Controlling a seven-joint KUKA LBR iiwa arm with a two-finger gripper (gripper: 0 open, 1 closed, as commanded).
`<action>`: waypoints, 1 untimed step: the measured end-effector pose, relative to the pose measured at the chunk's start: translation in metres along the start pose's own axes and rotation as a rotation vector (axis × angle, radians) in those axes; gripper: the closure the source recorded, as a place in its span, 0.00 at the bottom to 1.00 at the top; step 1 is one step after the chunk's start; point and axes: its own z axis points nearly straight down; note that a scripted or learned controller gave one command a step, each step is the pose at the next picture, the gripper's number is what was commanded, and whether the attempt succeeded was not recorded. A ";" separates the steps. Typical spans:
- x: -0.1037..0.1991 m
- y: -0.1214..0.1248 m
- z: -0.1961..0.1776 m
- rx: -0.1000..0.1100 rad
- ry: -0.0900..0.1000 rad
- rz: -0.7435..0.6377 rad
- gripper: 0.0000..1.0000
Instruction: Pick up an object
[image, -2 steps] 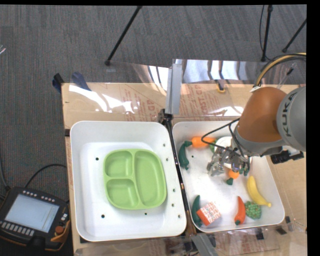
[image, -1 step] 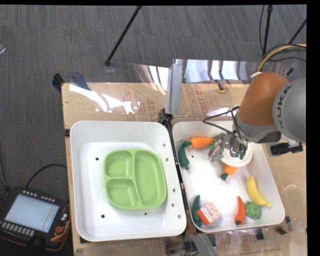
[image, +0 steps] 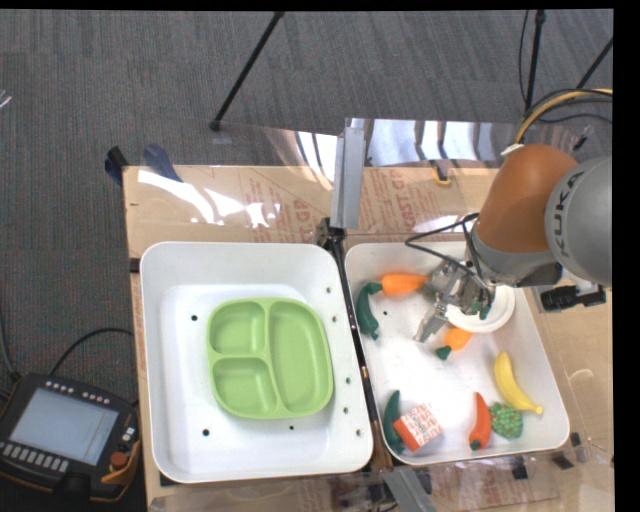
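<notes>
While the end effector hangs low in the right bin with fingers spread and nothing between them, the step looks like the approach. A small carrot lies just beside its fingertips, a larger carrot near. Next it likely needs to centre over one and close.

You've got smooth white plastic bins, a matt green plastic tray on the left, glossy plastic toy food like the banana, and bare metal gripper fingers.
</notes>
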 end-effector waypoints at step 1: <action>0.043 0.050 -0.001 0.001 -0.004 0.052 0.00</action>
